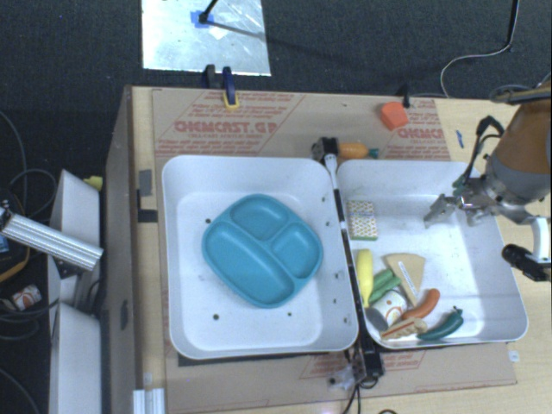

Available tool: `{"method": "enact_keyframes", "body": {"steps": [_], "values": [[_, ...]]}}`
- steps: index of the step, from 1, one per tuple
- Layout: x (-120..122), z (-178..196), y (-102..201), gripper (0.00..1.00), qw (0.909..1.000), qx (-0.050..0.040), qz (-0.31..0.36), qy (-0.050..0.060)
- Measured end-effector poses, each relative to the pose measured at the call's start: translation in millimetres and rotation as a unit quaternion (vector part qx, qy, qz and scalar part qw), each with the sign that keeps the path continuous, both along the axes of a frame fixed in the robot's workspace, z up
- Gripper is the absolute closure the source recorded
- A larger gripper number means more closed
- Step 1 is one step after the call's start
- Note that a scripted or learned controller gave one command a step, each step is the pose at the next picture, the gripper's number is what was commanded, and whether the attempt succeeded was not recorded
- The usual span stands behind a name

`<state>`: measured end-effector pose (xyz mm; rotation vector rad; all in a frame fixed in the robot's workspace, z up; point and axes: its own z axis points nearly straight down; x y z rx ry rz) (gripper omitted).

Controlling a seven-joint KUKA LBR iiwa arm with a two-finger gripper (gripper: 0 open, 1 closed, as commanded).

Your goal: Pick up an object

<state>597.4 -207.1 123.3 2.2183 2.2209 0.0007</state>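
Several toy foods sit heaped below and left of my pincer (450, 207), well apart from it: a yellow banana (365, 274), a green pepper (442, 324), an orange carrot (423, 304). Whether my pincer is open or closed, I cannot tell.

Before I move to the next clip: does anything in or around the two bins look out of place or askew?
Two things sit outside the bins on the bench: an orange block near the back edge and an orange carrot-like toy just behind the right bin. The blue divided plate lies askew in the left bin.
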Motion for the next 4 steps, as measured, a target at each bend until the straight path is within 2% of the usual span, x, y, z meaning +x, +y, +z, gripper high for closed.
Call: {"method": "enact_keyframes", "body": {"steps": [1, 2, 3, 4], "values": [[72.0, -38.1, 122.0, 0.0, 1.0, 0.0008, 0.001, -0.001], [-10.6, -38.8, 90.8, 0.0, 1.0, 0.0003, 0.0, 0.001], [71.8, 100.0, 39.3, 0.0, 1.0, 0.0, 0.001, -0.001], [10.0, -25.4, 54.3, 0.0, 1.0, 0.0011, 0.0, 0.002]]}}
